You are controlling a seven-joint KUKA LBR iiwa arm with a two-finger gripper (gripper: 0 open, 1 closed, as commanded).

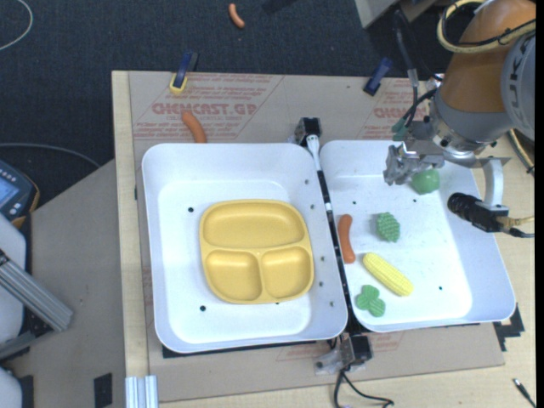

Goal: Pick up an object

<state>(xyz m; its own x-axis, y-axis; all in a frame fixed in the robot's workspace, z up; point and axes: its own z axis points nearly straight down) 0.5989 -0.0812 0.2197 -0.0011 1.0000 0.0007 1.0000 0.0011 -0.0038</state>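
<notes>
Green round piece (426, 179) sits at the far end of the right bin (476, 304), and our gripper (410, 167) is right on top of it. We can't tell if it's gripping or loose. Nearer us in that bin: corn (388, 274), sausage (345, 237), two more green bits. Left bin (161, 228) holds a yellow tray (255, 251).

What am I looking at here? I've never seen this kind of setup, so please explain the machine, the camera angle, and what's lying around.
One camera looks down at a slant on a bench with two white bins. The grey and orange robot arm reaches in from the right; its gripper sits over the right bin, right by a round green object. That bin also has a corn cob, a sausage and two green pieces. The left bin holds a yellow divided plate. Whether anything is gripped is unclear.
</notes>
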